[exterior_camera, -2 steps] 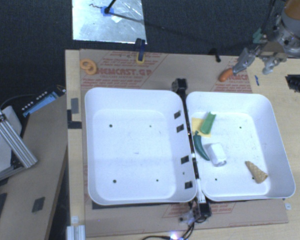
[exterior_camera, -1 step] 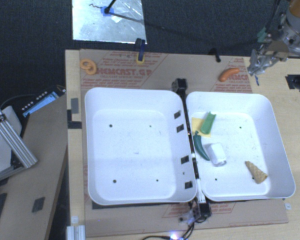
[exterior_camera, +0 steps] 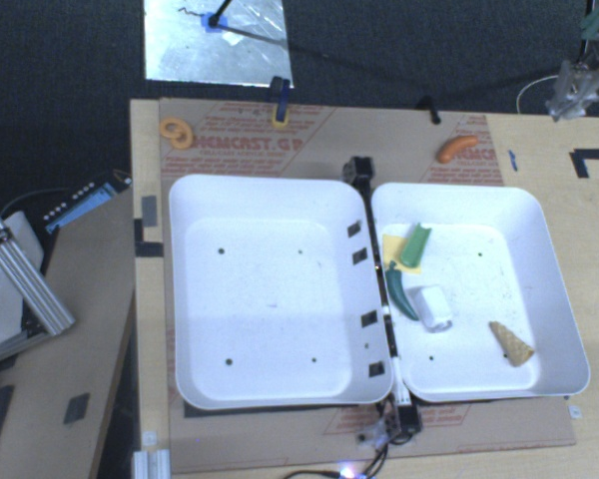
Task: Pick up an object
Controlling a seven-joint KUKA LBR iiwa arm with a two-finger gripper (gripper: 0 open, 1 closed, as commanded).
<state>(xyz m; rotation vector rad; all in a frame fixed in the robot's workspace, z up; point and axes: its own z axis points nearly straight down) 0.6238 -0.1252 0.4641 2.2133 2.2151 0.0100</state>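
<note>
My candidates sit in the right bin: green pepper, white cup and sponge bunched by its left wall, cone apart and easiest. The hand's state I cannot tell.

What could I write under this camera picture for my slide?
Right bin holds a green pepper, white cup, sponge and cone.

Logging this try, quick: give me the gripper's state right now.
Gripper: at the far right edge, away from the bins; open or shut cannot be told.
</note>
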